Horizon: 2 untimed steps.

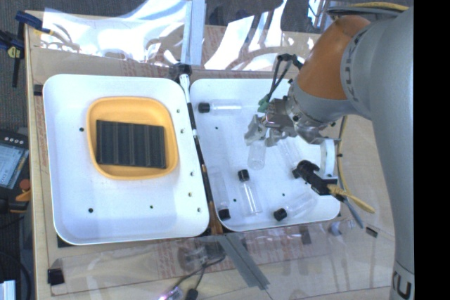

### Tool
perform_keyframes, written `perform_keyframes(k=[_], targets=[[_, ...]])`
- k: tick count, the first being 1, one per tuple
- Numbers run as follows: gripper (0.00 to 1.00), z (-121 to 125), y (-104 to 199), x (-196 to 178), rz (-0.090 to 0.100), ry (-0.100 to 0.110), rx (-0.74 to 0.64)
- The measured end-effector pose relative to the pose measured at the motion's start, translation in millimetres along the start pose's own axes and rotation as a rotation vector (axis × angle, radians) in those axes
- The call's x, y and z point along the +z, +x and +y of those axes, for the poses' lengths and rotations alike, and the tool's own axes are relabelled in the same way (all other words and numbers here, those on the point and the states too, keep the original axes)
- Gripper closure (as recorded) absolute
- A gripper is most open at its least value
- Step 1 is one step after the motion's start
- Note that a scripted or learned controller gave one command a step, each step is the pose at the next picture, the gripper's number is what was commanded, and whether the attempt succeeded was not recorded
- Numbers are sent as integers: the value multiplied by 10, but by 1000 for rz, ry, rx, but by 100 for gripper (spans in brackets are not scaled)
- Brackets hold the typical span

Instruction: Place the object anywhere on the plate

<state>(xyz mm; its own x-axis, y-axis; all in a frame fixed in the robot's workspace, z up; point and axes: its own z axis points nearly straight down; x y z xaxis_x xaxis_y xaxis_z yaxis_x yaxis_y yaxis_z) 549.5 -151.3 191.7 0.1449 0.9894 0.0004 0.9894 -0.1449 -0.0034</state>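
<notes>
A: Camera view, quick. Where's the arm (365,74) sitting?

B: It's reaching in from the right, hanging over the right bin (211,151). Gripper (261,131) is pointing down-left over a clear vial (256,154). Can't tell whether the claw is open, closed or gripping anything.

A: Task object?

B: The clear vial is lying in the right bin, just under the gripper. Another clear vial with a black cap (247,191) is lying lower in that bin.

A: Plate?

B: Yellow plate (130,112) is sitting in the left bin (63,186), holding a dark ribbed insert (132,144).

A: Any readable writing?

B: Nothing legible.
</notes>
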Motion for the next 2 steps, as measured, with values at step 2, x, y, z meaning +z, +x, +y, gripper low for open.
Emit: perform_keyframes(k=[2], targets=[[100,385,596,-433,-1,-3,-335]])
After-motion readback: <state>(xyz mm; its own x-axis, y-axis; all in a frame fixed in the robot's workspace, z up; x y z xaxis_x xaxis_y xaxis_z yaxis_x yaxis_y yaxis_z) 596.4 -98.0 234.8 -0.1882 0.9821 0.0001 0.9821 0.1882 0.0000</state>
